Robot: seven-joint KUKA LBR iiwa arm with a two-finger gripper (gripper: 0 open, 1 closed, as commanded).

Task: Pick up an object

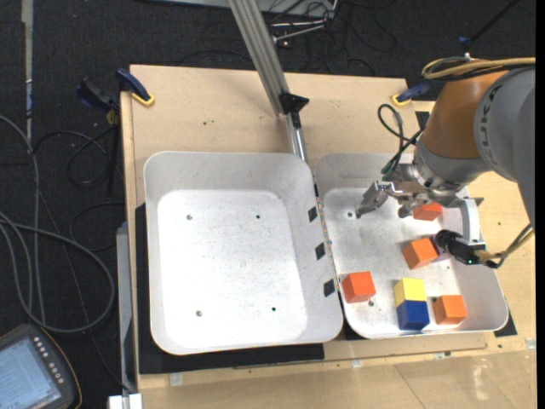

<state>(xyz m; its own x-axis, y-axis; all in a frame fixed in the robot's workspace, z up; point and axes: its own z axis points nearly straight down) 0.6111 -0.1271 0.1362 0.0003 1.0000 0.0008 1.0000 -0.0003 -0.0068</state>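
My gripper (pixel 390 203) hangs over the upper part of the right bin (pixel 368 247), its two fingers spread apart with bare bin floor between them. An orange block (pixel 428 213) lies just to its right, partly under the wrist. Another orange cube (pixel 421 251) sits a little below that. Near the bin's front edge are an orange cube (pixel 358 285), a yellow block (pixel 410 290) touching a blue block (pixel 413 313), and one more orange cube (pixel 450 309). Nothing is held.
The left bin (pixel 221 254) lies beside the right one, sharing a raised rim. A slanted metal pole (pixel 260 41) comes down to the bins' back edge. Clamps (pixel 136 88) sit at the bench's back corners. A black cable and connector (pixel 456 247) hang by the wrist.
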